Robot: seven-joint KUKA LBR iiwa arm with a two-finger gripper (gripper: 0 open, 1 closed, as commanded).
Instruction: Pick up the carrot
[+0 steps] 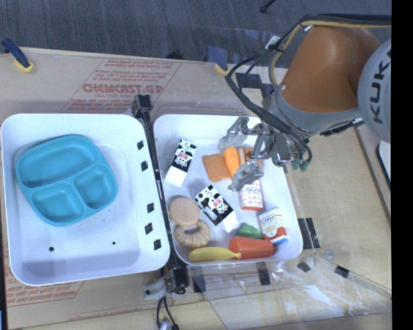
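Note:
In the right bin (289,191), a long red-orange carrot (253,247) lies along the front wall, with a green piece (248,230) touching its upper side. My gripper (239,155) hangs over the bin's middle, well behind the carrot. It is open, one finger (233,136) toward the back and the other (246,177) toward the front. A small bright orange block (232,161) lies in the gap between them, beside a paler orange slab (216,167). Nothing is lifted.
Around the gripper lie two cow-print cartons (183,158) (215,203), a red-labelled packet (252,196), a small cup (271,222), a round biscuit (184,212), a ring (193,236) and a banana (213,254). The left bin (27,253) holds a blue divided tray (63,177).

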